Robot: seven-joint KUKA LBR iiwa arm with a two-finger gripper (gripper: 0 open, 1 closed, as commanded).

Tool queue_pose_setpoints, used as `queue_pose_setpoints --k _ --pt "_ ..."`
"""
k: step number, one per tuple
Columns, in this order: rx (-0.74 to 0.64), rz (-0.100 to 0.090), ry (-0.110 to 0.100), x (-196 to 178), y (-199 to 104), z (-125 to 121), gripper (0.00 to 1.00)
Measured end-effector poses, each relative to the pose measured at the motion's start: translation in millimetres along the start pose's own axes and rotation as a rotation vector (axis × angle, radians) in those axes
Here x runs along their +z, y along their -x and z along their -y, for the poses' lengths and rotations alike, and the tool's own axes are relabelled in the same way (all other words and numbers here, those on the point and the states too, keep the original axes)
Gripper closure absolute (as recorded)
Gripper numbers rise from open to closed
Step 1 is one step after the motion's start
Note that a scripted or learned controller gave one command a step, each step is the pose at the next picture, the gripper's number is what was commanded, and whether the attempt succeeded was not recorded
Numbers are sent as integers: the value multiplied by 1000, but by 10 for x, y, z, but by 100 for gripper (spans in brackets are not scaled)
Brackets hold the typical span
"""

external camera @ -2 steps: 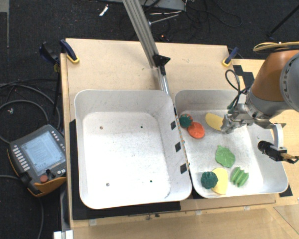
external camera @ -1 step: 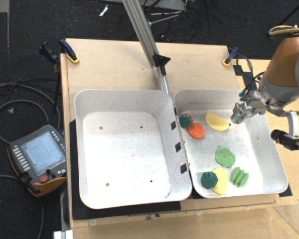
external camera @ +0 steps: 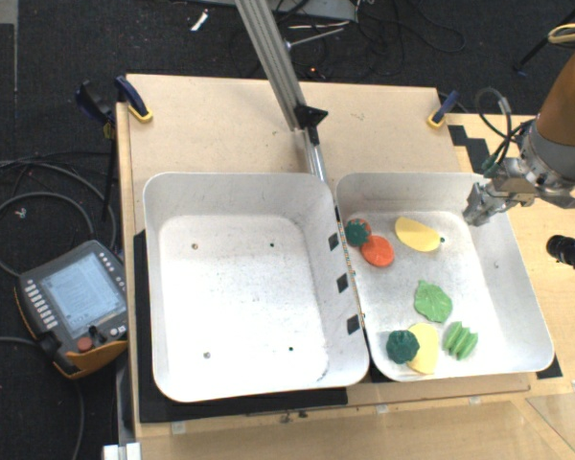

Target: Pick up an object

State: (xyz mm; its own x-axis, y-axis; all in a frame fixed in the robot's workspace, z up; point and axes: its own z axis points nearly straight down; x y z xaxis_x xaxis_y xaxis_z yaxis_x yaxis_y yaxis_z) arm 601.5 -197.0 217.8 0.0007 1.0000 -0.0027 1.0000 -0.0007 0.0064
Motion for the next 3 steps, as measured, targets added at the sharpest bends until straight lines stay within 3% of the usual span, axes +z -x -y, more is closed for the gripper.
queue_pose_setpoints --k 1,3 --pt "-3 -1 -3 -336 -1 -7 100" --pt "-8 -5 -7 -411 -941 198 100"
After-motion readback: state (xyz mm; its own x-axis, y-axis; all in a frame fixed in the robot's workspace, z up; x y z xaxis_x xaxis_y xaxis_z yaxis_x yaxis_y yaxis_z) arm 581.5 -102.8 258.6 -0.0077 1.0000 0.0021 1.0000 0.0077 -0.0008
